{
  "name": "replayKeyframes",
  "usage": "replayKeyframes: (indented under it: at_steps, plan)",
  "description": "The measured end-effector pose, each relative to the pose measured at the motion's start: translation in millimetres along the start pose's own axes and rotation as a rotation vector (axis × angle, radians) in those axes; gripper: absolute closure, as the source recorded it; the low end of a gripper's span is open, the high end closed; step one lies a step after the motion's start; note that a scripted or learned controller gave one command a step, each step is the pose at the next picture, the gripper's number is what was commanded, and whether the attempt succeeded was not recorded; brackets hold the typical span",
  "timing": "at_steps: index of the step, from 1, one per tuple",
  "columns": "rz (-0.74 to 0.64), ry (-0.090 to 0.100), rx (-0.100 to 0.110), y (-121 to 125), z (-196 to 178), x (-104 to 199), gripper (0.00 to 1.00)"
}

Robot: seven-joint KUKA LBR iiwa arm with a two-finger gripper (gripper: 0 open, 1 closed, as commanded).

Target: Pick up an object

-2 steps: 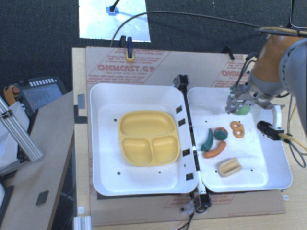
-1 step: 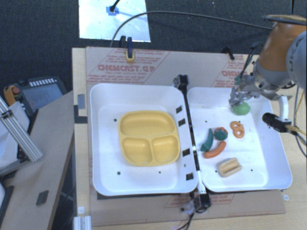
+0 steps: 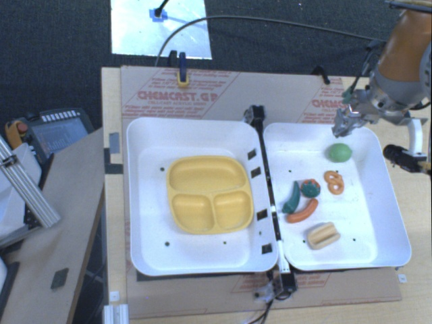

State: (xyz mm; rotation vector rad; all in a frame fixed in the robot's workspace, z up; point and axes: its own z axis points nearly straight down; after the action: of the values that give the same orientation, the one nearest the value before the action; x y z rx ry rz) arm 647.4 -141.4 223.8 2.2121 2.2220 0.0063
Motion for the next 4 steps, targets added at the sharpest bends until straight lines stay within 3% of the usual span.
replayKeyframes:
  at_steps: [2, 4]
  plan:
    - [-0.003, 0.003, 0.008, -55, -4, 88, 1.0]
    - [-0.005, 0.004, 0.007, -93, -7, 189, 1.0]
